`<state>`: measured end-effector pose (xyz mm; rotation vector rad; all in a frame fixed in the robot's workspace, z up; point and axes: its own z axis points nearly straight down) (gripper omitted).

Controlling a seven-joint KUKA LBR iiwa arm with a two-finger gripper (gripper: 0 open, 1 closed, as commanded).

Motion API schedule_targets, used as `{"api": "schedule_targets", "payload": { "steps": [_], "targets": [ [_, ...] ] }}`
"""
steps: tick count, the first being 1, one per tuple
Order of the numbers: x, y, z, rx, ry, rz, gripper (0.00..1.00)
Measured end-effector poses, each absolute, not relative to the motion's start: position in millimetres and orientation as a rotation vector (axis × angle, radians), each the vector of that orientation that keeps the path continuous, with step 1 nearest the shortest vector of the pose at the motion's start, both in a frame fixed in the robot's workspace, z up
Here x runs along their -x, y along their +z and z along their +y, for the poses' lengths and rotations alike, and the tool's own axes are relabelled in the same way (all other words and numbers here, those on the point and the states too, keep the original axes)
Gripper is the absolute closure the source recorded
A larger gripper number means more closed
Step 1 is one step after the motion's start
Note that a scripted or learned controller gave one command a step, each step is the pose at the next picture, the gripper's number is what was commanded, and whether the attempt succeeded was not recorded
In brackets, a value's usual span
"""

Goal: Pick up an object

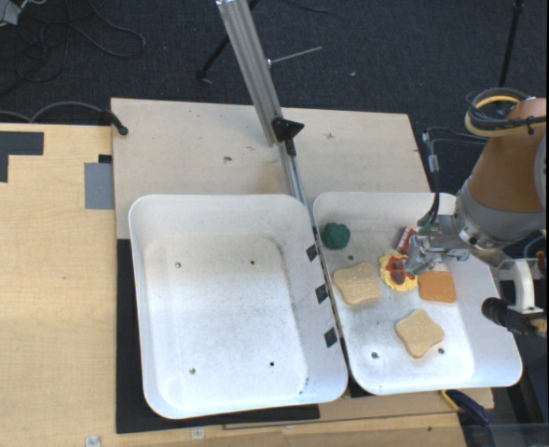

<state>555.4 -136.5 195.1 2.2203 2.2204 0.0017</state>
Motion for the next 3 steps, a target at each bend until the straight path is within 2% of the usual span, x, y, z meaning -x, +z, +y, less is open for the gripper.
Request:
{"api": "schedule_targets", "payload": {
  "steps": [2, 3],
  "targets": [
    [-563.3, 284.2, -136.5, -2.219, 0.002, 2.222, 1.00],
    [-574.2, 283.7, -88.0, -2.219, 0.000, 2.226, 1.00]
  ]
}}
